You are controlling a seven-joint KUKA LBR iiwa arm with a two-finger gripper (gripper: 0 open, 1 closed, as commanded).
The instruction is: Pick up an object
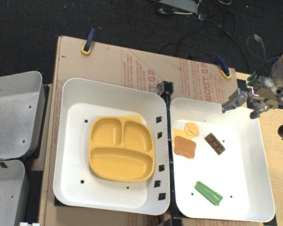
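The right bin (260,172) holds a green block (208,193) near its front, a dark brown bar (214,143) in the middle, an orange-brown slab (184,147) at its left side and a pale yellow round piece (192,129) just behind the slab. My gripper (244,105) hangs over the bin's back rim, above and behind the brown bar. Its two fingers stand apart with nothing between them.
The left bin (75,125) carries a yellow divided plate (122,149). A black divider with clips (165,146) runs between the bins. Blue-and-yellow clamps (89,42) (223,67) pin the cardboard at the back. Grey trays (1,113) lie to the left.
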